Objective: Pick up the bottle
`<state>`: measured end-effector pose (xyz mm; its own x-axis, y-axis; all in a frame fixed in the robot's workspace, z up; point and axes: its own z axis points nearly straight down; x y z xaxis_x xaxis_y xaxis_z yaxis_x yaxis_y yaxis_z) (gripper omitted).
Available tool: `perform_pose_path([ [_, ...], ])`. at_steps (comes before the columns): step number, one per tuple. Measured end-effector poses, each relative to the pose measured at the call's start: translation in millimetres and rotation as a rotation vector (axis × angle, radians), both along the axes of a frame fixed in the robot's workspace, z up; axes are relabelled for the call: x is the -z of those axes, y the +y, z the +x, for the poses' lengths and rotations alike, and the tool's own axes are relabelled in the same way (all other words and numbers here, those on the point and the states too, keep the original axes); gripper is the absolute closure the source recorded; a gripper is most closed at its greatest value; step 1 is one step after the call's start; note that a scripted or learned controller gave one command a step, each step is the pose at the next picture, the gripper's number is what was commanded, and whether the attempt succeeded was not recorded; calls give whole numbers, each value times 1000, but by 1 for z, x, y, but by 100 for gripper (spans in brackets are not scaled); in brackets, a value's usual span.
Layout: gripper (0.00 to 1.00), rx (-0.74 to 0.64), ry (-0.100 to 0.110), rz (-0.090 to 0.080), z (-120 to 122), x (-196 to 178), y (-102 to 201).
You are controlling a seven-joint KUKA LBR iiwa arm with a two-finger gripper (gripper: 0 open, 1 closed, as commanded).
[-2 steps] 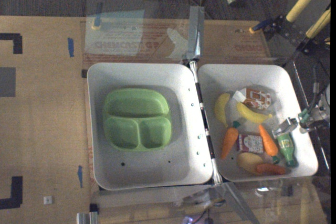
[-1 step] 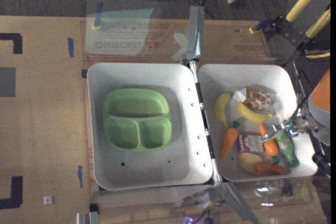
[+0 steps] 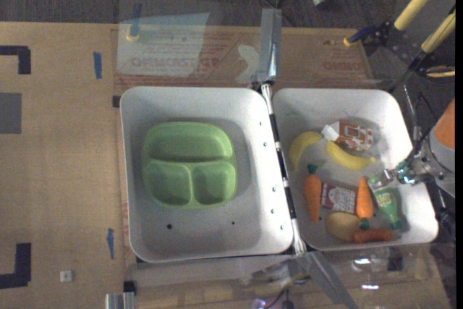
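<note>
Bottle [image 3: 386,203] just below gripper [image 3: 402,174]

Arm enters from the right edge of the camera view, mostly cropped; just a bit of the orange band [image 3: 450,121] and grey wrist housing visible at mid-height. Gripper [image 3: 400,175] sticks out leftward from the wrist, low, over the right side of the right-hand bin. Metallic finger hardware small and blurry, tips pointing left and slightly down. Finger spacing not readable at this resolution. Nothing seen clamped between them. Wrist roughly level, reaching in sideways rather than straight down from above. Rest of the arm out of frame.
</note>
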<state>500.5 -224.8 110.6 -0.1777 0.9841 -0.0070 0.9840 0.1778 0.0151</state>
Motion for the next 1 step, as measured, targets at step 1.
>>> perform_pose_path([
  [1, 100, -231, 12, 0, 13, -72, -1],
])
